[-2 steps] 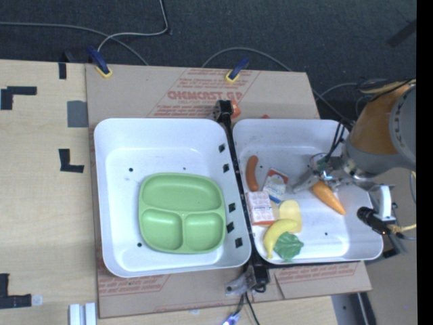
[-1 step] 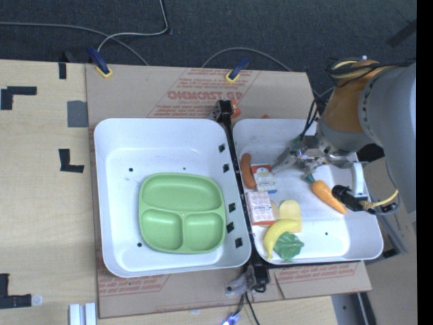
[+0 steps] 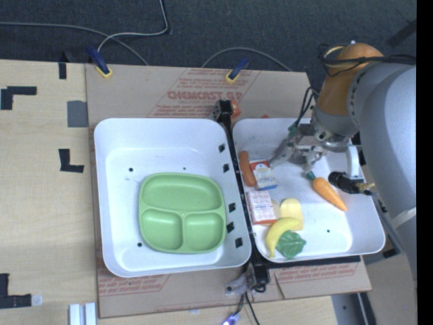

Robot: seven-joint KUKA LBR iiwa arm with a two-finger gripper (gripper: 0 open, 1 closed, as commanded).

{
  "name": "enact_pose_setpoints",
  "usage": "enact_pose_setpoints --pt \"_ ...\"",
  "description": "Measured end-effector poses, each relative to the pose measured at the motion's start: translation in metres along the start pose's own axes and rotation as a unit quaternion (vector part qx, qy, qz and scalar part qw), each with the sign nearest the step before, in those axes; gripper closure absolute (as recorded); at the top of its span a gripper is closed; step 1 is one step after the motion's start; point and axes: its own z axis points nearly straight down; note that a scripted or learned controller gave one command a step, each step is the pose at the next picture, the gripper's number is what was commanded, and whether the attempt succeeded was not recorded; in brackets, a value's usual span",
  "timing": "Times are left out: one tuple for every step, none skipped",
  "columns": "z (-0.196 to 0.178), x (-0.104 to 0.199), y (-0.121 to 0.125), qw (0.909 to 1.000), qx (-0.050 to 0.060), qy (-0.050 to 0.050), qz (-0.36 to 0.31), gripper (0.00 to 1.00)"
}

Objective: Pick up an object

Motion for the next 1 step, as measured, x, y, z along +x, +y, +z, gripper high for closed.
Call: enact_pose_setpoints --pt "-0.0002 -0.0025 0.0011 1.0 0.001 0.0 0.0 0.0"
